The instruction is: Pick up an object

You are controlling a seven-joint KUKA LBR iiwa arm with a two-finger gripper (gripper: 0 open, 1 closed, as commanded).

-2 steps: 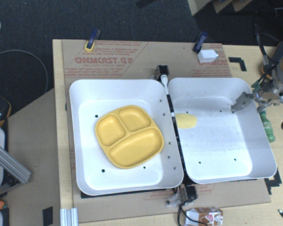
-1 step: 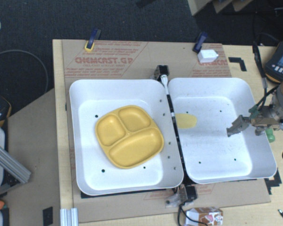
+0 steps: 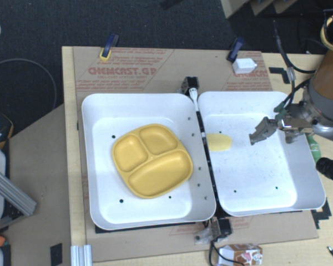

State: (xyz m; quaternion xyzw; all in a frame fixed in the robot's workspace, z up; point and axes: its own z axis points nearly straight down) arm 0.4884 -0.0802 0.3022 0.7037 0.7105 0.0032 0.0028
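1. Lying under everything was a brown cardboard sheet, printed in red with "CHEMCAST GP" along its far edge above the left bin; a second red print near its far right corner was too faint and covered to read.
2. Two shallow white bins sat on it side by side, touching along their inner walls: the left bin and the right bin.
3. A yellow divided plate, with three compartments, lay in the middle of the left bin.
4. The grey arm entered over the right bin's right edge; most of it was cut off by the frame.
5. The gripper hung above the right bin's far half, pointing toward the left wall. Its dark fingers blurred together, so whether they were apart or closed could not be told; nothing was visible between them.
6. A small pale yellow object, rounded and soft-edged, lay against the right bin's left wall, well apart from the gripper. Its kind was hard to make out.
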